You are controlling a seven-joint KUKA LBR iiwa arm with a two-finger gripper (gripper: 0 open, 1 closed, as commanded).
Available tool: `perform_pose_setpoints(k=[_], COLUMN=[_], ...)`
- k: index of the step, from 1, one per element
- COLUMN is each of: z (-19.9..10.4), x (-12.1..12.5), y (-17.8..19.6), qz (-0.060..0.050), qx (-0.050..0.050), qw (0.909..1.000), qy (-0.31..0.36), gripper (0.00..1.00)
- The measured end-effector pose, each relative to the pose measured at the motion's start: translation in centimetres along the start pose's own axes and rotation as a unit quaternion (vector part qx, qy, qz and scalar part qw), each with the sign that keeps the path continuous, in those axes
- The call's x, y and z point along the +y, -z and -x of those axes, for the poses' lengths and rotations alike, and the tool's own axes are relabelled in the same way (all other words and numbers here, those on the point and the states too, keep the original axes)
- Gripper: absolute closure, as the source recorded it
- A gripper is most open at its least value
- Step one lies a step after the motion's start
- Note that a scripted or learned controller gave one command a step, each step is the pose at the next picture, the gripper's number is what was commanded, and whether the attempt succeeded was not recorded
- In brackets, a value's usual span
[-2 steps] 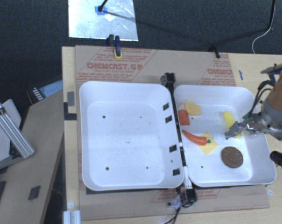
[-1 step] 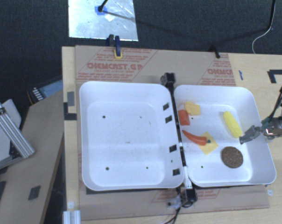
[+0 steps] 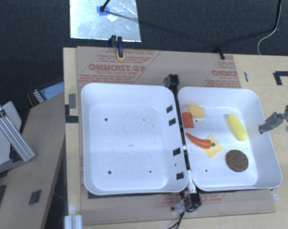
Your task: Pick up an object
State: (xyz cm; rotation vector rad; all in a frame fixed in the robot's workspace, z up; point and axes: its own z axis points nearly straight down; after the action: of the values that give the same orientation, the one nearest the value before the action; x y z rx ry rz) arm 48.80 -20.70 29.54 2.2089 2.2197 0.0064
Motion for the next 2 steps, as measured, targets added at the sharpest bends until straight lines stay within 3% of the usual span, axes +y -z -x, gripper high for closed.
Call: perform_pose_setpoints(k=[2], z=[0.0], x=[0.0], y=[7.9], qz=[-0.002], qx=[0.001], qw=[1.0000], qy=[0.000], gripper=[0.00])
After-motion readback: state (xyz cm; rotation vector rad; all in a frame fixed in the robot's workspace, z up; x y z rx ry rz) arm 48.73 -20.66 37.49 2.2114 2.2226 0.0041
